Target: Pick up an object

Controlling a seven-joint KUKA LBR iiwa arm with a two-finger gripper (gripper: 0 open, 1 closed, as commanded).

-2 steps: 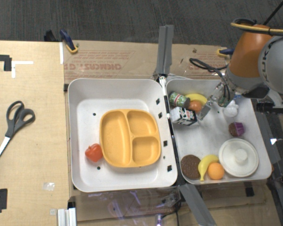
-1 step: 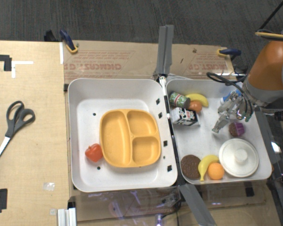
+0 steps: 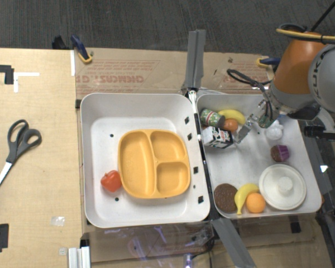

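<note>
The arm [image 3: 307,71] is reaching in from the right over the right bin [image 3: 241,158], orange band uppermost, with the gripper [image 3: 241,134] pointing down-left at the bin's upper left corner. Finger state: cannot tell, the tips are blurring into the clutter there. The left bin [image 3: 95,149] is holding a yellow tray [image 3: 154,163] with three compartments, and a red fruit [image 3: 110,180] is lying just beside the tray's lower left edge. In the right bin, a white bowl [image 3: 283,186] is sitting at lower right, a brown disc [image 3: 225,196], a small banana [image 3: 243,195] and an orange [image 3: 255,202] are clustering along the bottom wall, and a purple piece [image 3: 280,153] is lying near the right wall. Nearest the gripper, a bottle [image 3: 211,117], a banana [image 3: 232,115] and a dark can [image 3: 216,137] are crowding together. Scissors [image 3: 14,148] are lying on the bench, well left of the bins.
</note>
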